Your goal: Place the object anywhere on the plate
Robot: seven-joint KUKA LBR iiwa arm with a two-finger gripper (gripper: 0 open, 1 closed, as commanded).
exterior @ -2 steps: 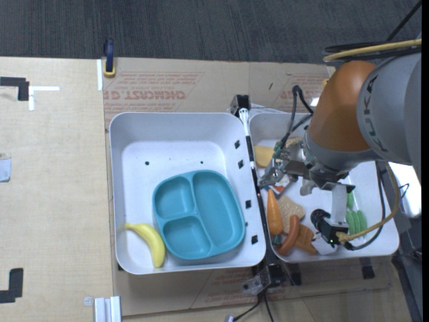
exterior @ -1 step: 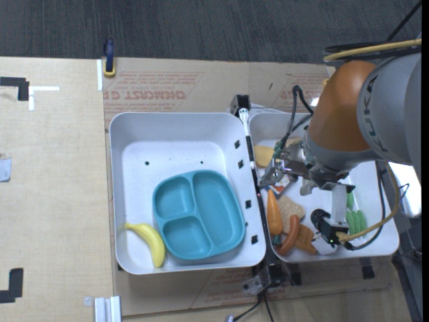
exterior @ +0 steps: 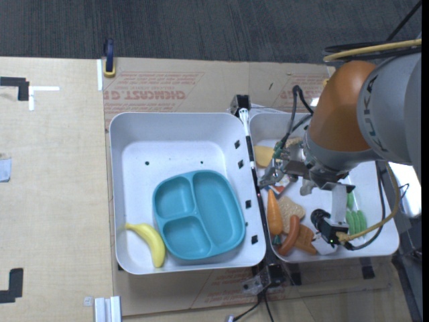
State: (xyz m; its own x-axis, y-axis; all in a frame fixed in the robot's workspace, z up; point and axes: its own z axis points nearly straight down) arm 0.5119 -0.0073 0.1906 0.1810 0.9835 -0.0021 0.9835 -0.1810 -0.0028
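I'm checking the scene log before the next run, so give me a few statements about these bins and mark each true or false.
1. The blue plate lies in the left bin. True.
2. A banana lies on the plate. False: it lies on the bin floor, by the plate's lower left edge.
3. The plate has three compartments. True.
4. The arm is above the left bin. False: it is above the right bin.
5. A carrot lies in the right bin, near the wall between the bins. True.
6. The hand is holding the banana. False: the banana lies alone in the left bin, far from the arm.
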